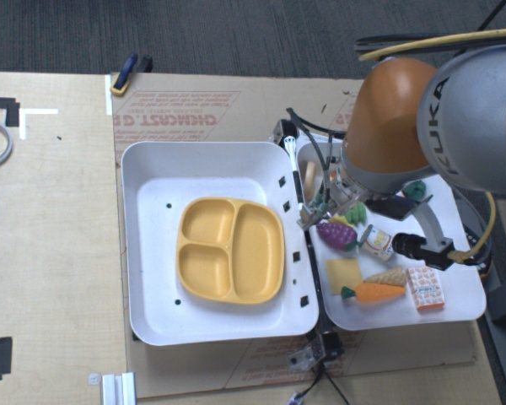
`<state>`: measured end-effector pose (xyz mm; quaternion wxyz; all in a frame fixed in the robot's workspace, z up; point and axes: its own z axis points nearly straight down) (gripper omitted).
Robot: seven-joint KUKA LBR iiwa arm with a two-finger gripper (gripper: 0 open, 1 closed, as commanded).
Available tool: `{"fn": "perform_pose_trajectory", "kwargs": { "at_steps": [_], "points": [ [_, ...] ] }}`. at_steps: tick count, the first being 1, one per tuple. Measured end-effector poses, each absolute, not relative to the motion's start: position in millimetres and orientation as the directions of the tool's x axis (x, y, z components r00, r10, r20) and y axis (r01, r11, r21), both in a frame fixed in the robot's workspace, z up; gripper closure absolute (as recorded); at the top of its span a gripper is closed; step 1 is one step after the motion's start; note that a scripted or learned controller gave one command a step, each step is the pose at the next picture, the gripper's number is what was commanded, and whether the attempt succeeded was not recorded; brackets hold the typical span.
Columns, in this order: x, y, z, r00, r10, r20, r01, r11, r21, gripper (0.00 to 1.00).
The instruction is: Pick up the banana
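The banana (309, 176) looks like a pale yellow curved shape at the far left of the right bin (455, 306), partly covered by the arm. The gripper (324, 204) hangs under the orange wrist band, low over that bin's left side, just right of and below the banana and above the purple grapes (337, 234). The wrist and cables hide most of the gripper. Nothing can be seen held in it.
A yellow three-part plate (232, 250) lies in the left bin (143, 226). The right bin also holds a green item (355, 214), a yellow block (344, 272), a carrot (376, 294), a small carton (425, 289), a little can (376, 242) and a teal piece (416, 190).
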<state>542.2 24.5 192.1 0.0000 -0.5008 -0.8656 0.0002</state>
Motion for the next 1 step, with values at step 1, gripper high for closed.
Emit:
{"fn": "perform_pose_trajectory", "kwargs": {
  "at_steps": [1],
  "points": [
    [479.3,-19.4,192.2,-0.510,0.860,-0.001,0.860,0.510,0.000,1.00]
  ]
}}
